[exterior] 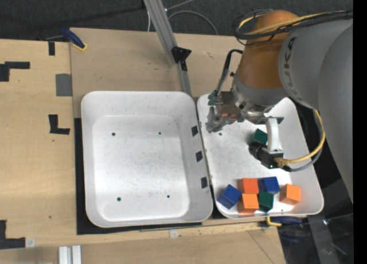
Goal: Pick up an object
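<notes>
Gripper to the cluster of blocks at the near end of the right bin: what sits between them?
Bare white bin floor. In the camera view the gripper hangs over the right bin, and nothing lies between it and the blue block.

Gripper (216,120) above right bin (229,154), blocks (258,193) near

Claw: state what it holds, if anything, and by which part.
Nothing is visibly held. The claw hangs over the right bin's upper left, apart from the blocks clustered along its lower edge.

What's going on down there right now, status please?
Gripper low over right bin's upper left, nothing seen held. Blocks clustered at bin's near edge, untouched. Green block under wrist. Path clear.
</notes>
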Robot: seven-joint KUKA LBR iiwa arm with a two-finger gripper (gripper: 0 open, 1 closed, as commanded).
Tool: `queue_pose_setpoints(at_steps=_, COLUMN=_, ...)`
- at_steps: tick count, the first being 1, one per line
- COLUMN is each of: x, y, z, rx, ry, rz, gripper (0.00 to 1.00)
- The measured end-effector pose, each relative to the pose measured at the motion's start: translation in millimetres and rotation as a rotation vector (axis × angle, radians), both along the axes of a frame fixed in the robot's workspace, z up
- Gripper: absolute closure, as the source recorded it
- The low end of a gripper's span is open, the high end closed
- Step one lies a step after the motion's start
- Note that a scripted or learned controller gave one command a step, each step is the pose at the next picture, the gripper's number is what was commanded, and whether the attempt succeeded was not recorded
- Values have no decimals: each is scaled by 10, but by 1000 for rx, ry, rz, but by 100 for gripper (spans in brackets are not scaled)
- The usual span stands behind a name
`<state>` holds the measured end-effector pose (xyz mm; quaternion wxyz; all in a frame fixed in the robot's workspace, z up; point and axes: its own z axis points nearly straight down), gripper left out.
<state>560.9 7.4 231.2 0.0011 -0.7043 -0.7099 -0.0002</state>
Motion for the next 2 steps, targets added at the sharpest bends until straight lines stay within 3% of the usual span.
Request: queue_pose_setpoints(at_steps=2, x=502, y=888, z=52, rx=-1, ry=-1, rz=-3, gripper=100)
